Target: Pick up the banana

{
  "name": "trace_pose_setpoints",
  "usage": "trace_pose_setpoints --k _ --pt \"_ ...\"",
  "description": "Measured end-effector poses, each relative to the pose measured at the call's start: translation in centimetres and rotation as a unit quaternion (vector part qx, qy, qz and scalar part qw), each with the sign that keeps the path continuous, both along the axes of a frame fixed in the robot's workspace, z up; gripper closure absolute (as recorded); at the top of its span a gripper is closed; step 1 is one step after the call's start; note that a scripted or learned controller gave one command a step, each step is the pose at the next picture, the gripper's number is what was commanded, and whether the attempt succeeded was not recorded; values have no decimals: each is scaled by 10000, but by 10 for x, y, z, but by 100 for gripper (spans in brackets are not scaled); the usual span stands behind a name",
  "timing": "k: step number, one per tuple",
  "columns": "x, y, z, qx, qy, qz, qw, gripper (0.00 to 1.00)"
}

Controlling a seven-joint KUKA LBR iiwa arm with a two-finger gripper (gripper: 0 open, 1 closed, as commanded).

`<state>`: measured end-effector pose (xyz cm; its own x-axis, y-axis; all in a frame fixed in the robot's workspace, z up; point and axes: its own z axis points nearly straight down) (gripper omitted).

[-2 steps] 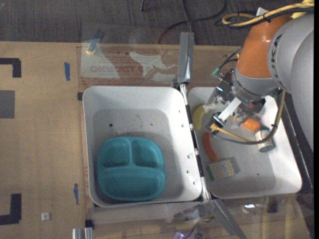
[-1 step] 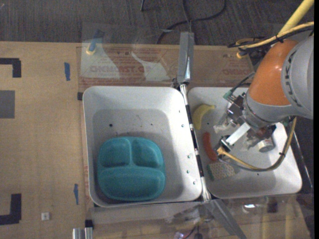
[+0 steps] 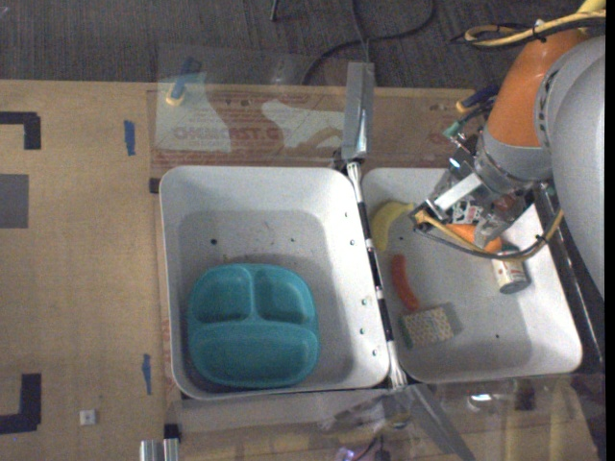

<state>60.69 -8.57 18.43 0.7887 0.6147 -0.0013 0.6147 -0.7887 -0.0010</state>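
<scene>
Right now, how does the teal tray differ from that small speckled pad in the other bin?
The teal tray is far larger than the speckled pad. The tray is one solid teal colour; the pad is pale with a mottled pattern. The tray is moulded into three compartments with rounded corners; the pad looks flat and squarish. The tray lies in the left bin, the pad in the right bin. Both rest flat on a bin floor.

Two white bins (image 3: 259, 185), one teal divided plate (image 3: 252, 325), one banana (image 3: 389, 221) (partly hidden), one sponge (image 3: 429, 327), one small bottle (image 3: 510, 275)
</scene>
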Motion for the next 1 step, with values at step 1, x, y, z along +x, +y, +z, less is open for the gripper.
trace_pose_setpoints --k 1 --pt "14 -29 -97 0 -28 -309 9995 0"
